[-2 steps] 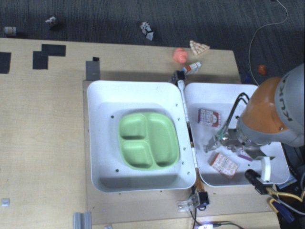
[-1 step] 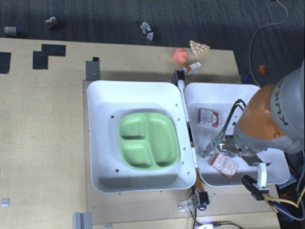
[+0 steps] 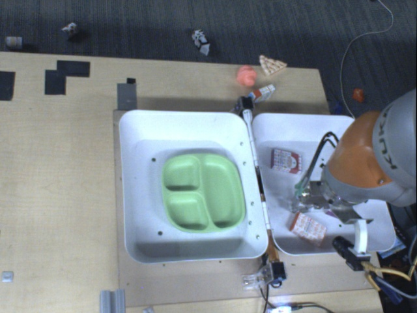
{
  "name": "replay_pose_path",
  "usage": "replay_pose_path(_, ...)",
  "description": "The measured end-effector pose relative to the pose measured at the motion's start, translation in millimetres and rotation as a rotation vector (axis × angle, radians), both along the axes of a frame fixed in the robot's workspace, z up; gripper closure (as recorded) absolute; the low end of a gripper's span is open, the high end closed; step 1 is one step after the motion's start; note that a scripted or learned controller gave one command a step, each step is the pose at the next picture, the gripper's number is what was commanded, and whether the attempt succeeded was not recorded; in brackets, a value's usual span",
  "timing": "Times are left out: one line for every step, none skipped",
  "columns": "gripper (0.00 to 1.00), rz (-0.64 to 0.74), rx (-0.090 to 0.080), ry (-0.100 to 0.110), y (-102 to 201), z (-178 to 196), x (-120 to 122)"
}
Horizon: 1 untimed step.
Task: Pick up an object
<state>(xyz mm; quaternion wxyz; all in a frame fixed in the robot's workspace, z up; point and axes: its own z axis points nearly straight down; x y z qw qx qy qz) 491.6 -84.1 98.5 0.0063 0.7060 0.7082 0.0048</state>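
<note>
"KU" letters legible on grey arm (image 3: 402,135).

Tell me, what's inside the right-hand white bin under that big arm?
The right bin holds a red-and-white packet near its far side and another packet near its front. The arm covers much of the bin, so anything beneath it stays hidden.

I had one fixed camera above the bench (image 3: 58,175), looking down at a slant on both bins, left (image 3: 130,194) and right (image 3: 273,132), from moderate height. The arm (image 3: 371,155) entered from its right.
</note>
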Motion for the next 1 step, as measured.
replay_pose_path(0.00, -0.001, 0.000, 0.000, 0.0, 0.0, -0.1)
